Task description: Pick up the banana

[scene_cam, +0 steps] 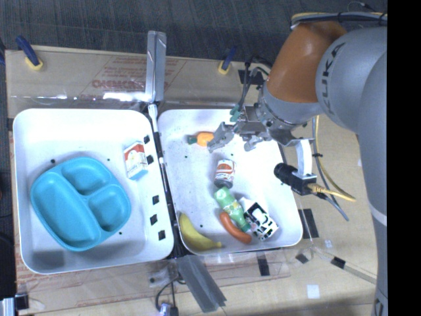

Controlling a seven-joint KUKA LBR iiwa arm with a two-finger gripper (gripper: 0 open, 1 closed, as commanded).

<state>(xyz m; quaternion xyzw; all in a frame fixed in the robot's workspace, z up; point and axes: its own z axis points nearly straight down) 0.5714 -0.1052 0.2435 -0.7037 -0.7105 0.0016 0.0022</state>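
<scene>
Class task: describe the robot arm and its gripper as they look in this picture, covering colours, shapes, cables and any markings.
The arm is bulky and rounded, with smooth grey casings and a broad orange band above the wrist. The gripper is a small assembly of grey metal parts with a tiny green detail. Thin dark cables run along the wrist, and a yellowish cable loops beside a black fitting. No markings are legible.

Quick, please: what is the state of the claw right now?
Claw: open, holding nothing, above the right bin, far from the banana.

Yellow banana (197, 236), right bin's near-left corner
</scene>
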